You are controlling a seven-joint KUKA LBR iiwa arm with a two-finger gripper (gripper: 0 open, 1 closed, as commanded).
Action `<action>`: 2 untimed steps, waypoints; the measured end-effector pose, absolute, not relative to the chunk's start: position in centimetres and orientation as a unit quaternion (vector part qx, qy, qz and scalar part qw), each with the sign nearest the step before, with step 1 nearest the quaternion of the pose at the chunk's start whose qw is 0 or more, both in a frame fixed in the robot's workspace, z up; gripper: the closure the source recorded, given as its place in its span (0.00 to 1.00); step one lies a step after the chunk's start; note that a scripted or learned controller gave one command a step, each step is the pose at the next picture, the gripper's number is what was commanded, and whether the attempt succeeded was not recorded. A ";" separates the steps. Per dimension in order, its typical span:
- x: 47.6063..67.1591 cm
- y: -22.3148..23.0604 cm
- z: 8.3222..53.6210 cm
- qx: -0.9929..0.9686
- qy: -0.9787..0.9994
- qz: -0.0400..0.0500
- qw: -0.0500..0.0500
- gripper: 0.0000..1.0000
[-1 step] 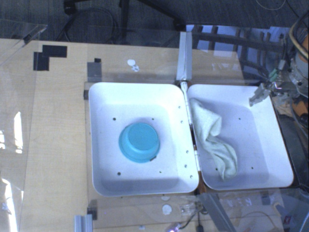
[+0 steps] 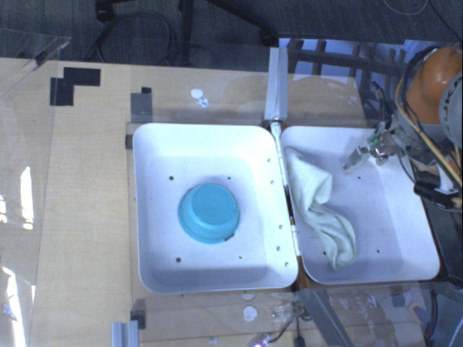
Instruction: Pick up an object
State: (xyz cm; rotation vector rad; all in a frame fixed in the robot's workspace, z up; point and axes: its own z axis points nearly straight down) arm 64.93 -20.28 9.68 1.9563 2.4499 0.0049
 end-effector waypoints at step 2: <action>67.1 -14.8 23.1 0.610 0.793 0.002 0.004 1.00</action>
